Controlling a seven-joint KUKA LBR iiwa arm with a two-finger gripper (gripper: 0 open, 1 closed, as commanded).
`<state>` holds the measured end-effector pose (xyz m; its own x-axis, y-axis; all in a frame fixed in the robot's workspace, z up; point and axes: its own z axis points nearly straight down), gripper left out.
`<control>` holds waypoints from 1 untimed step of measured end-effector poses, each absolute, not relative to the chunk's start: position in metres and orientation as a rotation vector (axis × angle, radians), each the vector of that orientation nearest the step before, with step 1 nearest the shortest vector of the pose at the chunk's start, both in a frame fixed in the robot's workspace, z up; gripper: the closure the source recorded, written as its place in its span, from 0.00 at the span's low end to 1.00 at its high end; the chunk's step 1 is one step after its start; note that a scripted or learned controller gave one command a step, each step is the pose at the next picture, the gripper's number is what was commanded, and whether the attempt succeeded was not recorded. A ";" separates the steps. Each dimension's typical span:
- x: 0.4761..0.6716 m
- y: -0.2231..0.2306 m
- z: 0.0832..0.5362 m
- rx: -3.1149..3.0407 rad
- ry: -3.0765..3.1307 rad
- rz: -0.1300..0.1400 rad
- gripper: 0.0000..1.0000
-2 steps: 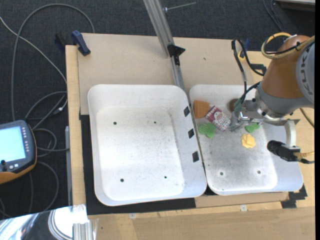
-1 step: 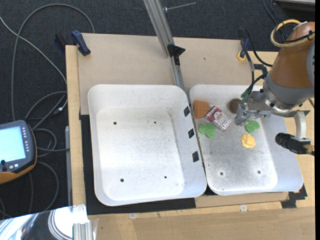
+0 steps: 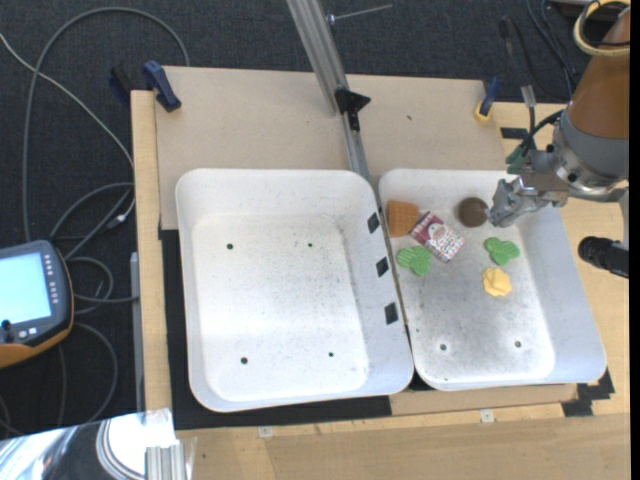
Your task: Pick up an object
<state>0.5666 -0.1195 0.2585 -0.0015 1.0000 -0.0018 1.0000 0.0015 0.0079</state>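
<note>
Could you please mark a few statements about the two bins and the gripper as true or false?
1. All the objects lie in the right bin. True.
2. The gripper hangs over the left bin. False: it is over the right bin, beside the brown ball.
3. The yellow piece lies nearer the camera than the green piece. True.
4. The packet lies in the left bin. False: it is in the right bin, by the orange piece.
</note>
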 end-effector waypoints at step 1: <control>0.573 -0.059 0.246 2.217 2.232 0.001 1.00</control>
<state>0.5733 -0.0594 0.2464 -0.0069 1.0000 0.0035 1.0000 0.0069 -0.0027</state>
